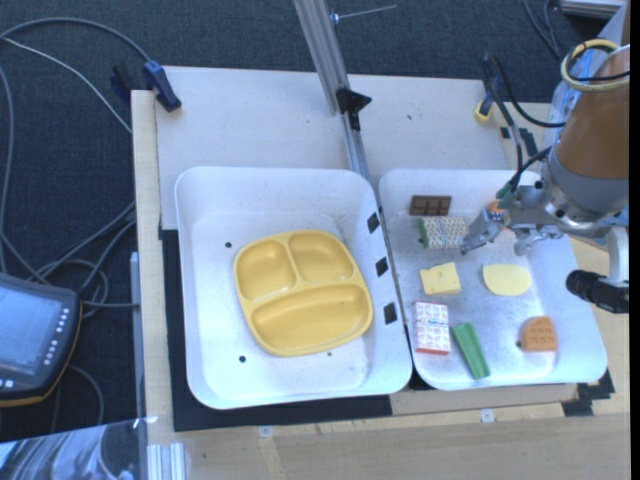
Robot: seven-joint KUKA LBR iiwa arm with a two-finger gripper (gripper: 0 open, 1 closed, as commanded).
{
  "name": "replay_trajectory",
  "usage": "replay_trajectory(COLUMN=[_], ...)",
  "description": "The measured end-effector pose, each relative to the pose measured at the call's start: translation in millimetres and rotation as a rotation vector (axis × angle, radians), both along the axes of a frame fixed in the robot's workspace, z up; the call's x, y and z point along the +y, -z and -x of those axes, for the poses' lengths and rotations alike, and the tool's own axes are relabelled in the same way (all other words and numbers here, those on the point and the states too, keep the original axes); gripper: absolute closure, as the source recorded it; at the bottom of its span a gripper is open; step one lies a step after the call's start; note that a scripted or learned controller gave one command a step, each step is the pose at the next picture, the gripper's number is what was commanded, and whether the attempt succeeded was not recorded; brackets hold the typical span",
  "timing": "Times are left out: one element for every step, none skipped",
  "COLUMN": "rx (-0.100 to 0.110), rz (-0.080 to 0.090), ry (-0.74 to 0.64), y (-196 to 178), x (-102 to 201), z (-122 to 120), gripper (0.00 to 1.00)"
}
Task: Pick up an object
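We see the gripper [487, 230] above the right bin [590, 353], just beside a pale speckled block [444, 232]; open or closed, we cannot tell.

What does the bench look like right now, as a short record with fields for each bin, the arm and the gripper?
left bin: yellow divided plate
right bin: chocolate bar, speckled block, cheese cube, yellow disc, red-and-white carton, green stick, orange biscuit
arm: reaches in from the right, above the right bin
gripper: low beside the speckled block, nothing seen between its fingers
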State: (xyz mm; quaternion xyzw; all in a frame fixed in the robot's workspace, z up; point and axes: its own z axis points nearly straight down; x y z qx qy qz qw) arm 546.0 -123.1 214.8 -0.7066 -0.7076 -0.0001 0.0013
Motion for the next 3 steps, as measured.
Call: replay_trajectory(rx=[-0.001, 0.006, 0.006], rz=[0.000, 0.000, 0.000], ry=[0.001, 0.002, 0.002], y=[0.0, 47.6, 102.1], x=[-0.1, -3.0, -11.4], z=[-0.1, 9.2, 15.9], gripper=[0.00, 0.00, 0.00])
